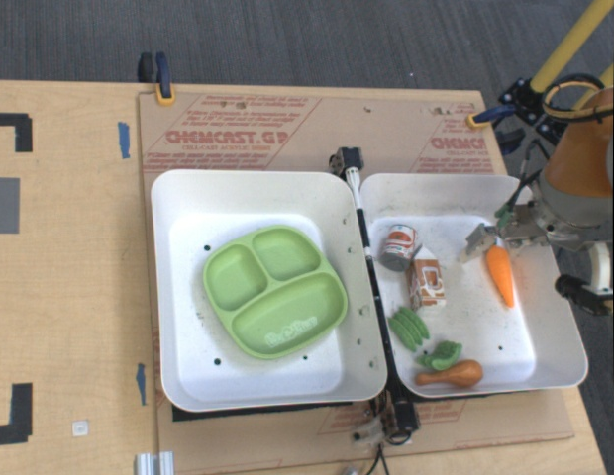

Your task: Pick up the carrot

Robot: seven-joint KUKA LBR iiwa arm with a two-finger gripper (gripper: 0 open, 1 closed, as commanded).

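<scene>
Carrot (500, 275) — right bin (560, 359), just below the gripper (495, 234); fingers' state unreadable — seemingly poised to grasp.

End effector (488, 237) low, reaching from right
</scene>
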